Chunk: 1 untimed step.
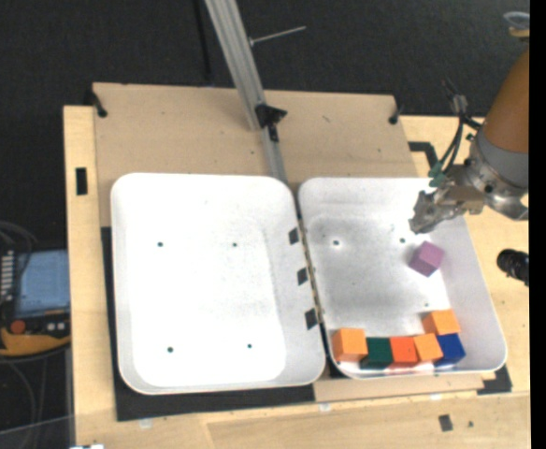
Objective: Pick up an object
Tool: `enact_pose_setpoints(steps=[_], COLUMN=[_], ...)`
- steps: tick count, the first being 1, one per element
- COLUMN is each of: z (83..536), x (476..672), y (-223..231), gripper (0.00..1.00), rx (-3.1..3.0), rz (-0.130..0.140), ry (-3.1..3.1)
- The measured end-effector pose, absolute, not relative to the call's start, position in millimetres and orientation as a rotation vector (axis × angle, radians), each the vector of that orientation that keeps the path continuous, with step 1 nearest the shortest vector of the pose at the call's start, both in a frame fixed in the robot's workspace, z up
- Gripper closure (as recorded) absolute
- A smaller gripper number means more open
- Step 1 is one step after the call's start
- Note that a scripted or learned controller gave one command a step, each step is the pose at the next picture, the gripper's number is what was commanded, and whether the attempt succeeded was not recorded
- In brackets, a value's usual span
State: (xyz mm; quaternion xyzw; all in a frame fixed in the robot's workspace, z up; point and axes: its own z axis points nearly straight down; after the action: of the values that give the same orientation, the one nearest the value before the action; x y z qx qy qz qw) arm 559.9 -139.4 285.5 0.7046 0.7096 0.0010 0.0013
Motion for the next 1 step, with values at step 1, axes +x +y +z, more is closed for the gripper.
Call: enact_pose_setpoints(steps=[1], z=[285.3], x=[582.8], y=[-85.5], gripper=[1.00], rx=[2.212], rz=[0.002], ry=[2.228])
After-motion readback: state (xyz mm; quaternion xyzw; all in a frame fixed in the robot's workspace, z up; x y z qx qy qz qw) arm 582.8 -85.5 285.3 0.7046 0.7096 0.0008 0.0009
